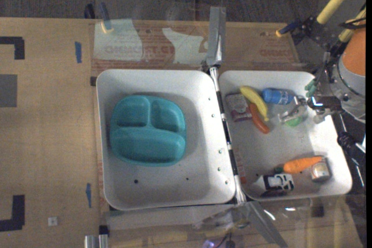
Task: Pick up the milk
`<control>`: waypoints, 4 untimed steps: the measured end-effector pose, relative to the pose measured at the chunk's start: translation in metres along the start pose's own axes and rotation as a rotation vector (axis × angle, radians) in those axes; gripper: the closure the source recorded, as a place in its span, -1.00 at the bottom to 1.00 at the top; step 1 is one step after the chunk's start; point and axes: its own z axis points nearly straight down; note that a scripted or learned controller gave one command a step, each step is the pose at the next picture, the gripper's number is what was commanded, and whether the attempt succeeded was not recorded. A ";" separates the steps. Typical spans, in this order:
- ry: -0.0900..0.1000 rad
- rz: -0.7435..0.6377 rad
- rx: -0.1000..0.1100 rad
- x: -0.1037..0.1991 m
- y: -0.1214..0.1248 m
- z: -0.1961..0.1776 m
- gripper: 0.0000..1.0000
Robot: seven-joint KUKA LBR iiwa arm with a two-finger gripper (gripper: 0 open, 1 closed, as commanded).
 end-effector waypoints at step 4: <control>0.000 0.048 -0.002 -0.083 0.066 0.083 -1.00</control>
